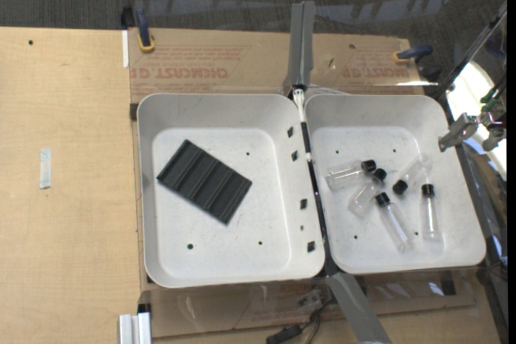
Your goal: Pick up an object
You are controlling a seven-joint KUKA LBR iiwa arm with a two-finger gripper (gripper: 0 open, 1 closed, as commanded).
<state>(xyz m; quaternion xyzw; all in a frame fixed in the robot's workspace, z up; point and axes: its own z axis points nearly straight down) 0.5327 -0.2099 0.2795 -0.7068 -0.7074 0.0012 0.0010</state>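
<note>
Clear vials (387, 201) with black caps lie scattered across the floor of the right bin (459, 250), none held by anything. One lies near the middle of the bin, at about (352, 173), its cap pointing right, and a second sits just below and beside it, tilted. A third vial (393, 221) stretches diagonally toward the bin's front edge, cap at its upper end. A fourth (430, 213) lies nearly straight along the right side, cap at the top, and what looks like another clear one rests above it near the back right, hard to make out against the white.

In the left bin (149, 197) a dark ribbed rectangular tray (204, 181) lies flat, turned at a slant, well apart from the vials and alone on that bin's floor. The two bins touch along a central seam with small black clips.

At the right edge, above the right bin's outer rim, part of the arm's end (468, 129) shows as a grey-and-metal shape; it is too cut off and washed out by glare to tell how the jaws stand.

Both bins rest on cardboard (218, 64) with reversed red print, clamped at the back, on a light wooden tabletop (64, 254).
</note>
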